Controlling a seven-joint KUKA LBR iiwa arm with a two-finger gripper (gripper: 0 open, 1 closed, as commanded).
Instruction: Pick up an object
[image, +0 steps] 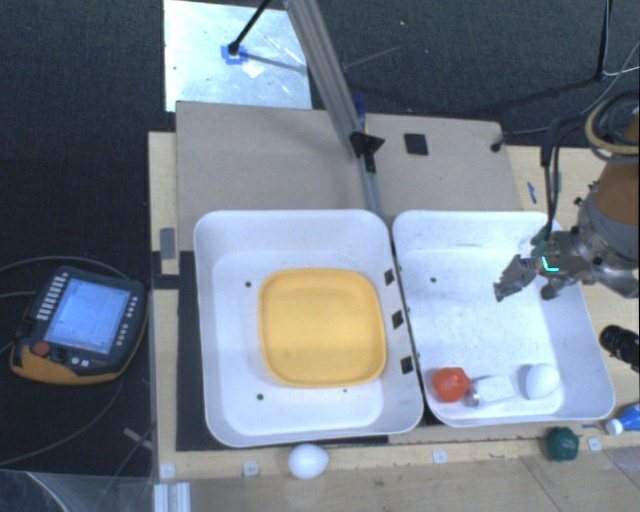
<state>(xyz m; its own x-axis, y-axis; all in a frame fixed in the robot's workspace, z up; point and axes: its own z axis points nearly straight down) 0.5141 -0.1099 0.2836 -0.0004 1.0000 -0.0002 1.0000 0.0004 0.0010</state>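
Claw (532, 283) first: mine hangs over the right bin (590, 330), near its right wall and toward the far half of the floor, with my grey arm (615, 225) coming in from the right behind it. Two dark fingers (515, 278) point left and slightly down across the white floor, spread apart with bare bin showing between them and nothing pinched there. A small teal light glows on the body just behind the fingers. Things I could pick up lie well below me, along the near wall of this same bin: a red ball (450, 383) down and to my left, a white egg (541, 380) almost straight below me, and between those two a small pale piece (487, 390) that touches the red ball; I cannot make out what that piece is. Far to my left, past the divider, the left bin (222, 300) holds a yellow square plate (322, 326) lying flat in its middle. Outside the bins on the bench edge, a second white egg (308, 461) sits down and far to my left, and a dark green ball (561, 443) sits below me, just past the near wall. A handheld control pad (80, 322) lies on the dark floor at the far left.
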